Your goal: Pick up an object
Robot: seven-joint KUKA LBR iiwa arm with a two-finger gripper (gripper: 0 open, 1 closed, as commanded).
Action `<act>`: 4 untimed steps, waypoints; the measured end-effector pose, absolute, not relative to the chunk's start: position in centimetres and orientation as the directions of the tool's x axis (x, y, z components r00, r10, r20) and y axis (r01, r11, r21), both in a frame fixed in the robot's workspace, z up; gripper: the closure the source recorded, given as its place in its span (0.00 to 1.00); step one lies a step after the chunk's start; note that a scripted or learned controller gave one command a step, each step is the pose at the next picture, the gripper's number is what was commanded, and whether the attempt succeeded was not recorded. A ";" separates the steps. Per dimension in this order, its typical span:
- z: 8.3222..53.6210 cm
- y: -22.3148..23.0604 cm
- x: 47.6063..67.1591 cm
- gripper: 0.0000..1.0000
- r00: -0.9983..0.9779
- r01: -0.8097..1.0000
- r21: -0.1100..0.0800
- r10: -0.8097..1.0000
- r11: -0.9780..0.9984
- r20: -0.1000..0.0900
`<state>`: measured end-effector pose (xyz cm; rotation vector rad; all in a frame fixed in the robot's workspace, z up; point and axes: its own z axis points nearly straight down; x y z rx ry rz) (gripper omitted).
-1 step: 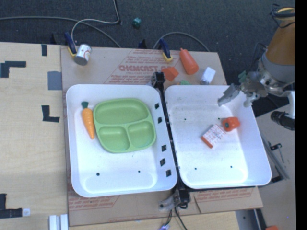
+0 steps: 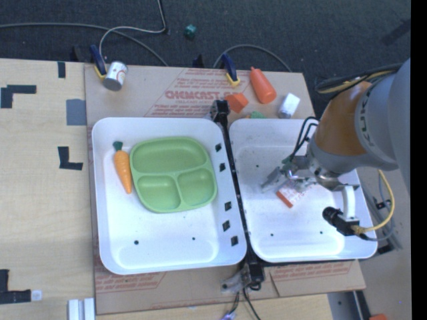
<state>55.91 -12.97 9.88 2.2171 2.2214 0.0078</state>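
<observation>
Camera view: pincer point(image 2: 285, 179) low over right bin point(image 2: 267, 235).

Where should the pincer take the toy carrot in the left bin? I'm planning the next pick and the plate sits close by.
Grip the carrot across its orange body near the middle, coming straight down. It lies flat, green top toward the bin's far wall, with the green plate tight on its right, so one finger likely needs that narrow gap.

We see two shallow white plastic bins point(image 2: 113, 245), smooth and faintly glossy. In the left one, a matt green plastic divided plate point(image 2: 175, 173) and a smooth orange plastic toy carrot point(image 2: 123, 170). Beneath them lies matt brown cardboard point(image 2: 180, 92) on pale, wood-look bench top point(image 2: 40, 212).
</observation>
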 end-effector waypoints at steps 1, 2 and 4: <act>10.9 -13.2 56.0 1.00 0.000 1.000 0.010 1.000 0.000 -0.003; 18.5 -17.8 53.4 1.00 0.000 1.000 0.000 1.000 0.000 -0.002; 20.1 -18.2 57.5 0.00 -0.001 1.000 -0.001 1.000 0.001 0.000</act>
